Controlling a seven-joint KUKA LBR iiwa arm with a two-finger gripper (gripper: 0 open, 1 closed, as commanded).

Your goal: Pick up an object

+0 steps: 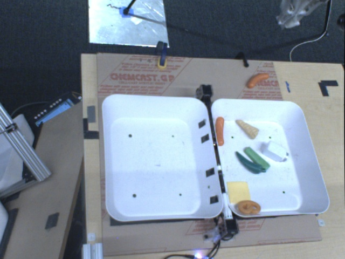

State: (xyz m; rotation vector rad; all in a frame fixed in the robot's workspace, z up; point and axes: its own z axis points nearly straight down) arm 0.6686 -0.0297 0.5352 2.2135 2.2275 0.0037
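We see the right bin point(302, 123) holding a sausage point(219, 130), wedge point(247, 127), green pods point(252, 160), white block point(274, 151), yellow square point(238, 191) and pretzel point(248, 207). Well above it, the gripper point(295, 7): grip unclear.

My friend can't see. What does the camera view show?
Two white bins sit side by side; the right bin holds an orange sausage, a tan wedge, a green pod, a white block, a yellow square and a pretzel.

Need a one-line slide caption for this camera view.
Gripper raised off the bench; right bin holds toy foods, one orange sausage outside.
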